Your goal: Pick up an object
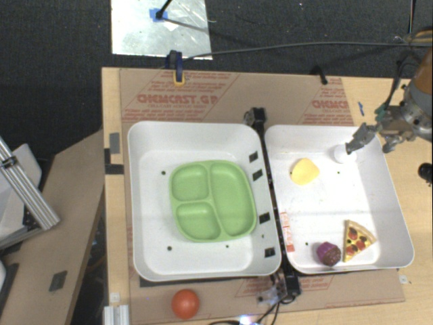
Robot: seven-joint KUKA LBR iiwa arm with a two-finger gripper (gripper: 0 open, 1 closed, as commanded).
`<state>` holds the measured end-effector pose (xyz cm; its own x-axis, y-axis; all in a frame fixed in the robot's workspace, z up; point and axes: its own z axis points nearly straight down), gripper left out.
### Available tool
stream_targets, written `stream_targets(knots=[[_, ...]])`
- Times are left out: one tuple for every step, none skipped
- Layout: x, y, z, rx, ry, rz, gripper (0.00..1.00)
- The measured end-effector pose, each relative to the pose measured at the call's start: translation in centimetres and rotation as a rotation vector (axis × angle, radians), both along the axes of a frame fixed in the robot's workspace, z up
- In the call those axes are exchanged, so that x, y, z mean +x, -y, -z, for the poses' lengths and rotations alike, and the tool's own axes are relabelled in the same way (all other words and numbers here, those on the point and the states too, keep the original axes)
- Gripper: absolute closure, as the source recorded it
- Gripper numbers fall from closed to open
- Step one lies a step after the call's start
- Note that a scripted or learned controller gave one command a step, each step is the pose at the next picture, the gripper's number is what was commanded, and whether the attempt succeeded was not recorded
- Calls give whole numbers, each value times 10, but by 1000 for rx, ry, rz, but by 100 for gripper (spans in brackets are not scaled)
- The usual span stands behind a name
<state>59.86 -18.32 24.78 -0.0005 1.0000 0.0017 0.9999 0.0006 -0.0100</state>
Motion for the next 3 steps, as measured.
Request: stream_targets(knots=[[2, -1, -7, -3, 12, -3, 0], [5, 5, 52, -2, 9, -1, 0], [11, 5, 95, -2, 10, -2, 0]])
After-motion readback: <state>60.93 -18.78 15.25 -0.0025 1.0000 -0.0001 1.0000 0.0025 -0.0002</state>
